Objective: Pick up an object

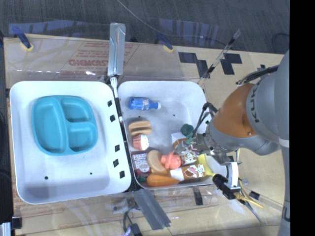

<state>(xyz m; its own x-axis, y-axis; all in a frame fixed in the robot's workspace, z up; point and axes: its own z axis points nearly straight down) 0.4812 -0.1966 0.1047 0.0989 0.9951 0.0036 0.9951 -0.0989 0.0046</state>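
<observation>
The right bin (pixel 162 90) holds several toy foods. A blue bottle (pixel 143 103) lies near its back. A hot dog bun (pixel 140 127) and a pink-and-white piece (pixel 141 142) sit at the left. Along the front lie a tan bread piece (pixel 155 161), a pink toy (pixel 172 160), an orange carrot (pixel 162 181), a small box (pixel 140 162) and a brown bottle with a yellow cap (pixel 195 171). A dark green piece (pixel 187 129) sits at the right. My gripper (pixel 189 149) reaches down into the front right of this bin, above the pile beside the pink toy.
The left bin (pixel 29 181) holds a turquoise divided plate (pixel 64 124). A metal divider (pixel 116 48) stands between the bins at the back. The arm's orange band (pixel 236 114) and grey link cover the bench on the right.
</observation>
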